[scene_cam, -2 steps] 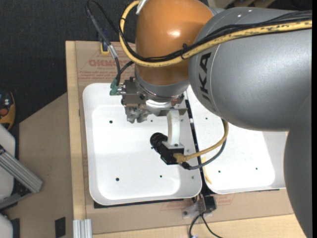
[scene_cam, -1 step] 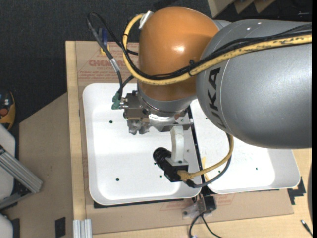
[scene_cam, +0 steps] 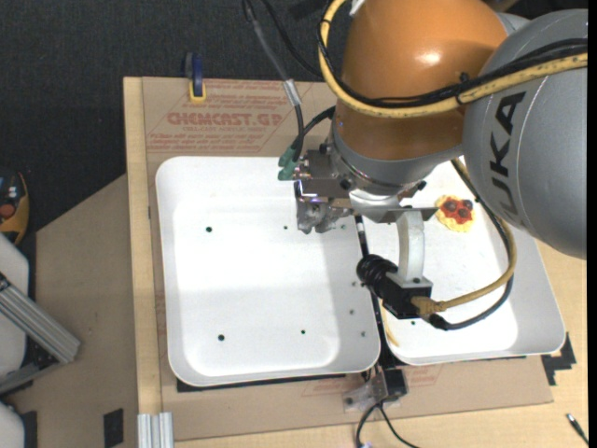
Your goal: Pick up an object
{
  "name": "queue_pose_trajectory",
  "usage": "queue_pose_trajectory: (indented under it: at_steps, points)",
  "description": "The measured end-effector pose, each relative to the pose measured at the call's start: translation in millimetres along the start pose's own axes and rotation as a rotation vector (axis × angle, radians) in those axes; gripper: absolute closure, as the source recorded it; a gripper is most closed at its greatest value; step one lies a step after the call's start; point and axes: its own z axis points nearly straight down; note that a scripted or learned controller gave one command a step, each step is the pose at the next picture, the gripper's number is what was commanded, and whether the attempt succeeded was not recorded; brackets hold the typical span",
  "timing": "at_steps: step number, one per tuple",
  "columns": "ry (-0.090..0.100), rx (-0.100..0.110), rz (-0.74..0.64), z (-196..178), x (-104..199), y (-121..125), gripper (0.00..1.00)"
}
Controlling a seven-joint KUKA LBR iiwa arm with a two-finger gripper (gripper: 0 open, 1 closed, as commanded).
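Aim comes first: the gripper (scene_cam: 317,215) hangs at the 3 o'clock edge of one white bin (scene_cam: 233,278), open or closed I cannot tell, while the small red-and-yellow object (scene_cam: 455,212) lies at its 3 o'clock in the neighbouring bin (scene_cam: 508,311); centre above it before descending

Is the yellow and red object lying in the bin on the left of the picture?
No, the yellow and red object lies in the bin on the picture's right, near its far end.

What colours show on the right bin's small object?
The small object is yellow and red; camera view.
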Motion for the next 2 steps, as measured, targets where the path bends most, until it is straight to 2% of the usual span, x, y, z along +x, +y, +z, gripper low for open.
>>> queue_pose_trajectory:
  at_steps: [1, 2]
  points:
    - [-0.003, 0.012, -0.005, 83.3, 16.1, 22.6, 1.0]
    - [0.009, -0.015, -0.011, -120.8, 57.2, 39.7, 1.0]
